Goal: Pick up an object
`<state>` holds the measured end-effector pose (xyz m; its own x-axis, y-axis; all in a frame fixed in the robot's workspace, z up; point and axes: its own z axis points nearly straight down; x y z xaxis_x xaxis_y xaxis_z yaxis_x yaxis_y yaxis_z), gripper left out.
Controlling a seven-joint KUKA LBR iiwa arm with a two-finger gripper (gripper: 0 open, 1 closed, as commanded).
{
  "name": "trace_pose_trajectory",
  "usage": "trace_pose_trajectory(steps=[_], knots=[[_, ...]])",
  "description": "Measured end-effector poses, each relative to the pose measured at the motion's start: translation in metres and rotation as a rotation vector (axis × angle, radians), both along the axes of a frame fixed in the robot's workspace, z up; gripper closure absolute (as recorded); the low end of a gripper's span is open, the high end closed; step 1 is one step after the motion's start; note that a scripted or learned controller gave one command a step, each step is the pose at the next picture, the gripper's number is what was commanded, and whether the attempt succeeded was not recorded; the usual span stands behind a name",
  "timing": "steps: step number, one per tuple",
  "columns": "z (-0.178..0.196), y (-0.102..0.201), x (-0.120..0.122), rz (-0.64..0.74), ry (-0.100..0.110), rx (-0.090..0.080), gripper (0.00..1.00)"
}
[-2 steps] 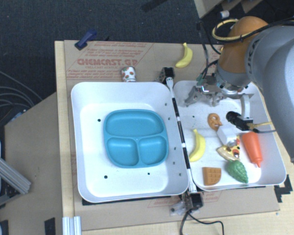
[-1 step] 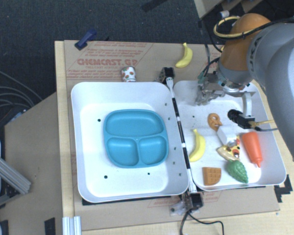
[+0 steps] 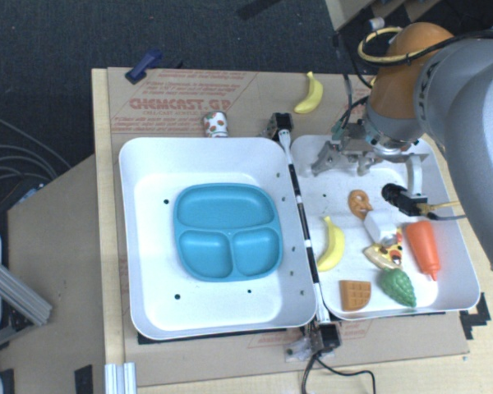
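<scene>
My gripper [image 3: 343,163] hangs over the far left part of the right bin [image 3: 464,290], its fingers spread open with nothing between them. Below it in this bin lie a small brown pastry [image 3: 360,203], a yellow banana [image 3: 332,245], an orange carrot [image 3: 425,247], a pizza slice [image 3: 384,256], a green leafy piece [image 3: 398,286] and a square waffle [image 3: 355,295]. The pastry is the closest thing to the gripper, a short way toward the front.
The left bin [image 3: 144,220] holds a blue divided plate [image 3: 228,229]. Behind the bins on the board lie a second banana [image 3: 310,95], a small spotted toy [image 3: 216,123] and a blue object [image 3: 143,66]. The grey arm [image 3: 460,113] covers the right bin's far right corner.
</scene>
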<state>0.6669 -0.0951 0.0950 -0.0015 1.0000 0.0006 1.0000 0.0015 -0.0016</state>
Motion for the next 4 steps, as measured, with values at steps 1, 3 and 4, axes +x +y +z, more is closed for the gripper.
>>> trace_pose_trajectory(steps=[1,3,4], knots=[[0.010,0.000,0.001,0.000,-0.002,0.000,1.00],[-0.011,-0.010,-0.058,-0.003,0.001,0.000,0.00],[0.001,-0.010,-0.057,-0.003,-0.003,-0.001,1.00]])
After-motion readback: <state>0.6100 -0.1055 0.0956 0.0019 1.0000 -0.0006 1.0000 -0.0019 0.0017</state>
